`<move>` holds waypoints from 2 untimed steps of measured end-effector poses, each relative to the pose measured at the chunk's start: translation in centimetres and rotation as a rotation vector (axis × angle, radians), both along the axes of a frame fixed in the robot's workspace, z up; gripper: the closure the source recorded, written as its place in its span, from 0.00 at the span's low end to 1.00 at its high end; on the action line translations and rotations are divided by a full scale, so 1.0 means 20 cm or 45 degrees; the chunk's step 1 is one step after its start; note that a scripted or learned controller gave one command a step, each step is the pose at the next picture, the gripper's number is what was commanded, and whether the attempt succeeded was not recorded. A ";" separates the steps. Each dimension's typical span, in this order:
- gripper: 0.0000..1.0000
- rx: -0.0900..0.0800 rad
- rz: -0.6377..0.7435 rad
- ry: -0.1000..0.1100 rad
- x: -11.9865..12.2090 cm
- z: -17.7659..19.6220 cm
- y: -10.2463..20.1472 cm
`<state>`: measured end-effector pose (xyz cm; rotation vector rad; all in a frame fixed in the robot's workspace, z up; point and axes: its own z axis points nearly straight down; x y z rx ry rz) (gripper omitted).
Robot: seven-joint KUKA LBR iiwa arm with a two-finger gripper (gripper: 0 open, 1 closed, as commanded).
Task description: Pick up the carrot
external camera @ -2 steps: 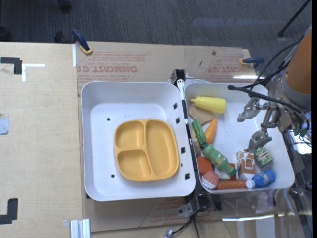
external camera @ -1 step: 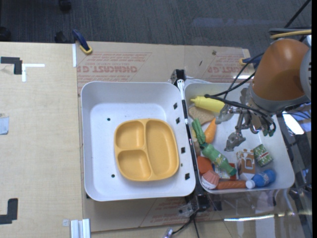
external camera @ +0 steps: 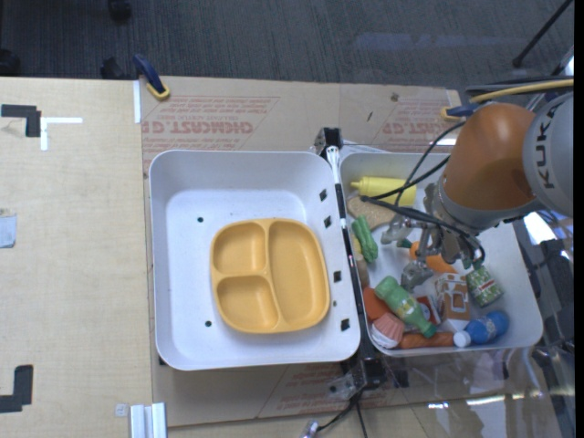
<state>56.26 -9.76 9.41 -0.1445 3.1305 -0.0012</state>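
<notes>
Two shallow white bins sit side by side before us, and we work from their near edge toward the far one. Nearest in the right-hand white bin [external camera: 522, 290] lies the orange carrot [external camera: 422, 340], stretched along the near wall with its long axis running left to right. Its left end touches a pink-and-white cupcake-like toy [external camera: 387, 332], and a blue bottle with a white cap [external camera: 484, 328] lies just beside its right end. Just beyond it a green bottle [external camera: 404, 303] lies at a slant.

We judge the coming move to turn on one relation: the carrot lies nearer to us than the two-finger gripper [external camera: 422, 265], below it in this view, so the single arm would have to come toward the near wall and close across the carrot's short width.

Whether the fingers are open or closed we cannot tell; cables and clutter hide them.

Farther back we count one slim green pod-shaped toy [external camera: 365, 239], then one yellow squeeze bottle [external camera: 385, 186] at the far wall. One carrot is all we count. The left-hand white bin [external camera: 173, 245] holds one yellow three-compartment plate [external camera: 270, 275].
</notes>
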 end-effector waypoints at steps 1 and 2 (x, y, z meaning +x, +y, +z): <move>1.00 -0.003 0.002 -0.007 0.01 0.05 0.00; 1.00 -0.002 0.123 0.000 -0.10 0.00 -0.24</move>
